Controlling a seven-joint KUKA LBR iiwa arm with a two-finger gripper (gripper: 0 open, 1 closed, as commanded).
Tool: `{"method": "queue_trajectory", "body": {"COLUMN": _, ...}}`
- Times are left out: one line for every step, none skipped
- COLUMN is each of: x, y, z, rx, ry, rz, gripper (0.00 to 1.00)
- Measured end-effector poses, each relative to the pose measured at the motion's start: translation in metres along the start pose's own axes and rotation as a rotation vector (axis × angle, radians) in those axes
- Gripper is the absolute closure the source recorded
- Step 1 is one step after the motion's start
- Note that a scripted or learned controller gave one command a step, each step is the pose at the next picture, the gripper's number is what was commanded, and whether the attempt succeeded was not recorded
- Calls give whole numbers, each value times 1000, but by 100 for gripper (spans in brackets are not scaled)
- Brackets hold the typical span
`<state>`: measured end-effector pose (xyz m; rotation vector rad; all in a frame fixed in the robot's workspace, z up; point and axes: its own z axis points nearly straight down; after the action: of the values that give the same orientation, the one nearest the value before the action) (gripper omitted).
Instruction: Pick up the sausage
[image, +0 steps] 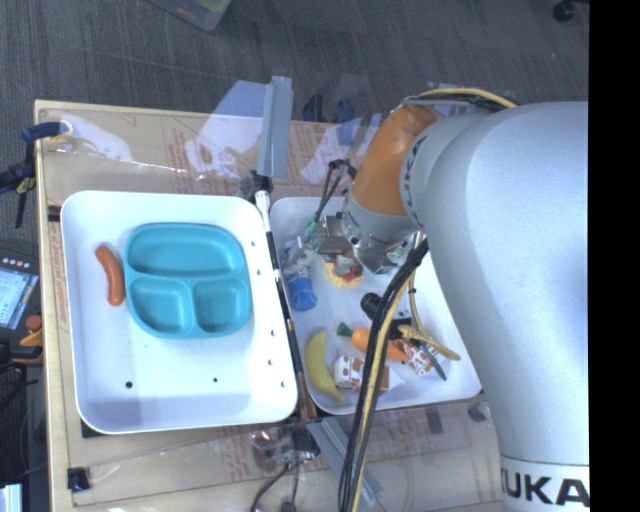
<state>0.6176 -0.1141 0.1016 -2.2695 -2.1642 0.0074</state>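
Orange-brown, the sausage (110, 274) lies in the left bin (150, 400), just beside the left edge of a turquoise divided tray (188, 278). We see the grey arm (500, 230) reaching over the right bin (452, 372) on the worktop (140, 135), its tool (335, 258) low among the clutter, well apart from the sausage; whether it is spread or pressed together we cannot tell. A banana (319, 366) and a blue cup (300, 294) lie in that right bin.
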Motion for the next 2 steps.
{"method": "queue_trajectory", "body": {"x": -65, "y": -87, "z": -99, "rx": -3, "ry": 1, "rz": -74, "gripper": 0}}
{"method": "queue_trajectory", "body": {"x": -60, "y": -130, "z": -3, "rx": -20, "ry": -4, "rz": -154, "gripper": 0}}
